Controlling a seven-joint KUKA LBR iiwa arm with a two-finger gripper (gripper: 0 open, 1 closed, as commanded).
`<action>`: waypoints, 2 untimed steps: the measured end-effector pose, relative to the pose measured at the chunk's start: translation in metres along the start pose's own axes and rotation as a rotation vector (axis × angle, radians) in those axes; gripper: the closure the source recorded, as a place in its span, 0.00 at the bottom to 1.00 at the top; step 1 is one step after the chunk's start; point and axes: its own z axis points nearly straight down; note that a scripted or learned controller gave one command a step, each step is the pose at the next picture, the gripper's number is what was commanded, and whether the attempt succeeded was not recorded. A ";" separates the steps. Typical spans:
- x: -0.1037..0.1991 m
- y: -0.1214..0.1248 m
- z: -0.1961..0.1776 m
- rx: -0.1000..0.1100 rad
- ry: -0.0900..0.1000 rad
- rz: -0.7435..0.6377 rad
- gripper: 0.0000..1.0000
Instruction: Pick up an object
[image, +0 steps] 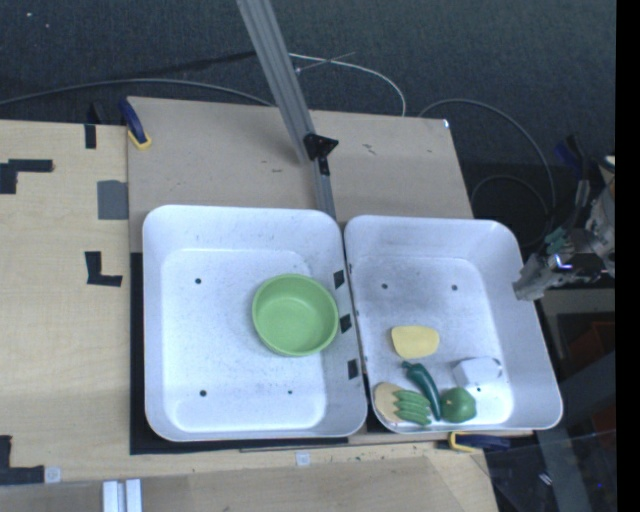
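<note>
The end effector (548, 268) hangs just outside the right bin's (520, 330) right rim; its state I cannot tell. A green bowl (294, 315) sits in the left bin (170, 300).

No readable text, label, brand or number appeared anywhere. The desk (60, 330) carried only plain black tape marks (98, 270) without letters, and the two white bins (165, 400) bore dark specks, not writing.
</note>
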 end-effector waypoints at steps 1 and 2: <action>0.052 0.003 0.001 0.002 0.002 -0.005 1.00; 0.094 0.003 0.015 0.004 0.002 -0.003 1.00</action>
